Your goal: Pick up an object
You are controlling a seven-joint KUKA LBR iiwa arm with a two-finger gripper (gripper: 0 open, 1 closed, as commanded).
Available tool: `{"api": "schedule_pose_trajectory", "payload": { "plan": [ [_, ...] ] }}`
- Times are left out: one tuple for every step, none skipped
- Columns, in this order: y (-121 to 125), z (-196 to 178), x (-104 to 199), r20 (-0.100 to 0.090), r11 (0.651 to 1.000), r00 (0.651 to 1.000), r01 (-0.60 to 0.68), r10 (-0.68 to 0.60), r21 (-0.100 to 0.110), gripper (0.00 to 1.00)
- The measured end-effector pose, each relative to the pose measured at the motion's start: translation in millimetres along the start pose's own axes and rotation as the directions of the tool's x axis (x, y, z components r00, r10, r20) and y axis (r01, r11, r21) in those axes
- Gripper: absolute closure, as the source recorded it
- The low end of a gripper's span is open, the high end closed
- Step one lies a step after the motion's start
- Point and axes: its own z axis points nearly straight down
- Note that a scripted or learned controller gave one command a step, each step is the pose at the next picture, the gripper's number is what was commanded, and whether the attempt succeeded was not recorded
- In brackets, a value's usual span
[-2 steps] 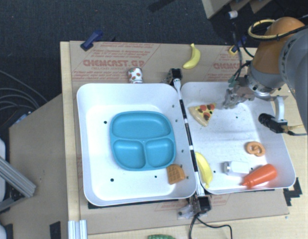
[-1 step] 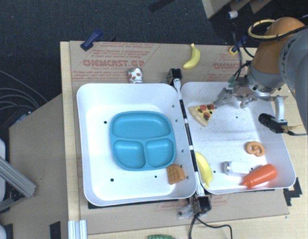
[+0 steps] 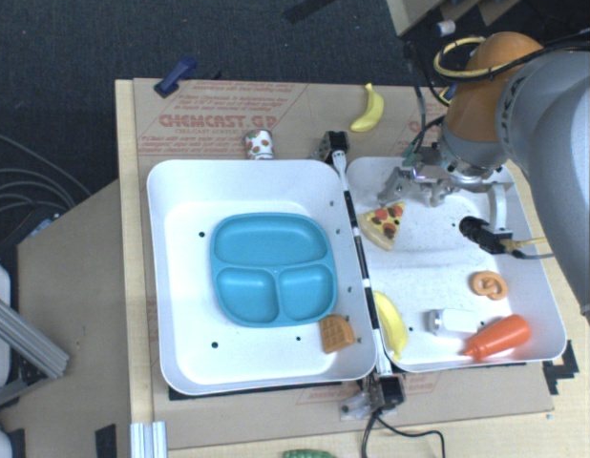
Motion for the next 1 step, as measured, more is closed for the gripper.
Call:
{"api": "schedule_pose_trajectory", "payload": {
  "plan": [
    [0.3,-10.1,-0.3,0.002,1.0,1.0,0.001,-0.001,-0.001,1.0]
  ]
}}
